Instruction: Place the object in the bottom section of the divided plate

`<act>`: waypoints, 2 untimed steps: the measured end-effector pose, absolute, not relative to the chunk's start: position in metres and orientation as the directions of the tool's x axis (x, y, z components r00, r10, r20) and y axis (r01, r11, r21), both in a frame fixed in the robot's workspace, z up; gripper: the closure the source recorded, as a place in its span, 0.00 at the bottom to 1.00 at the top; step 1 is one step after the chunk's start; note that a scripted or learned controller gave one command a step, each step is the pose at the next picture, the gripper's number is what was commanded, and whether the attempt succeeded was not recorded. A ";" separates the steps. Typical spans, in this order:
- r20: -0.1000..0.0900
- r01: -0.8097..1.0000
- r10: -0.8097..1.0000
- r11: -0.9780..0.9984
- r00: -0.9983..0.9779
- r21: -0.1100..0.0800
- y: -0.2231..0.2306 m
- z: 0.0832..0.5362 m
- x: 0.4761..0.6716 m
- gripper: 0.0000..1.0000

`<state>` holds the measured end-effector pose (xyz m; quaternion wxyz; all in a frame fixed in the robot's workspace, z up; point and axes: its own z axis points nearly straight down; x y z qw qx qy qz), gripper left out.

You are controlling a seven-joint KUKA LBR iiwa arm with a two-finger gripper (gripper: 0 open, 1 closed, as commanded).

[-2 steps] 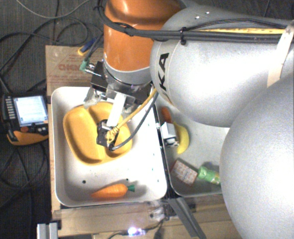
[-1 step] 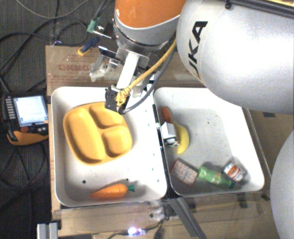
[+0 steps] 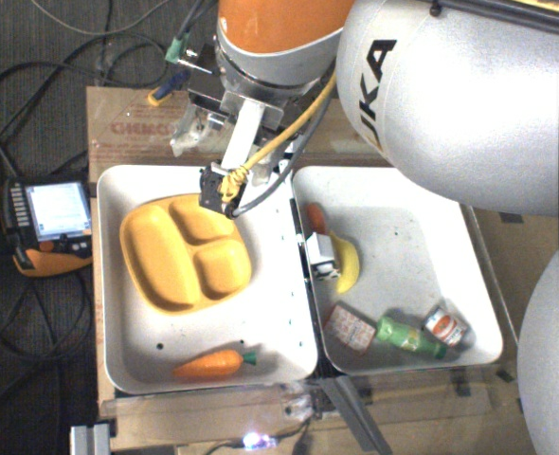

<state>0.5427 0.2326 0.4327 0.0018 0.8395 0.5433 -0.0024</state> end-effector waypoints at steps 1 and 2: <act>-0.006 0.912 0.912 -0.410 0.410 0.000 0.233 0.433 0.543 0.00; -0.006 0.912 0.912 -0.410 0.410 0.000 0.233 0.433 0.543 0.00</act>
